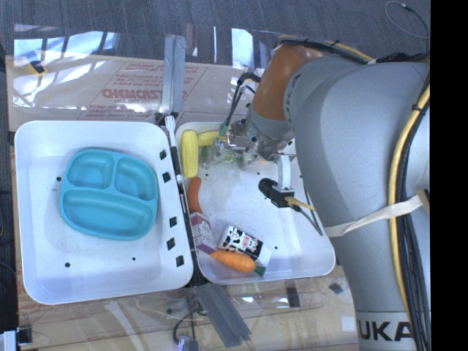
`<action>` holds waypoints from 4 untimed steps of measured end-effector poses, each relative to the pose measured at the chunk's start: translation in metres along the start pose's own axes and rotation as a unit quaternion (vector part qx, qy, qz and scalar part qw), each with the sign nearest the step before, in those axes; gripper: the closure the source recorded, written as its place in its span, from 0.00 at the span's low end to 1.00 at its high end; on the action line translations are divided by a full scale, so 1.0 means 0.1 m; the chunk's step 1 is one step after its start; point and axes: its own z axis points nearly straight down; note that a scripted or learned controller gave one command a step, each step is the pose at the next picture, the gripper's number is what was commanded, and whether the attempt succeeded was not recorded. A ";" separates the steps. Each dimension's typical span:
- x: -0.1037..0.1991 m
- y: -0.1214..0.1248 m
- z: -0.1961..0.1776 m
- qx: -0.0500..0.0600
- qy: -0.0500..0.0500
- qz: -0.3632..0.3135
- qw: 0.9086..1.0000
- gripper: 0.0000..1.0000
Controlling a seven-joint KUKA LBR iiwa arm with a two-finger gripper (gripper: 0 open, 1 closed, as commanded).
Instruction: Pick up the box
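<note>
The box [244,243] is small, white with black patches and a green end. It lies flat near the front of the right bin [307,251], against an orange carrot [234,261]. My gripper [225,145] is low over the bin's far left corner, well behind the box and apart from it. The wrist and the grey arm [351,145] cover the bin's right side.
A yellow banana-like piece [189,153] and a green item [219,154] lie beside the gripper. A second orange piece [194,194] and a small packet [202,232] sit along the bin's left wall. The left bin [36,262] holds a blue divided plate [110,193].
</note>
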 end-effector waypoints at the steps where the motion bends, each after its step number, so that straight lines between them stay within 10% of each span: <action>1: 0.03 -0.01 -0.09 0.003 0.000 -0.005 1.000 1.00; 2: 0.04 -0.01 -0.09 0.004 0.001 -0.005 1.000 0.00; 3: 0.05 -0.76 -0.01 -0.008 0.000 0.025 1.000 0.00; 4: -0.03 -0.42 -0.02 -0.008 0.000 0.095 0.995 0.00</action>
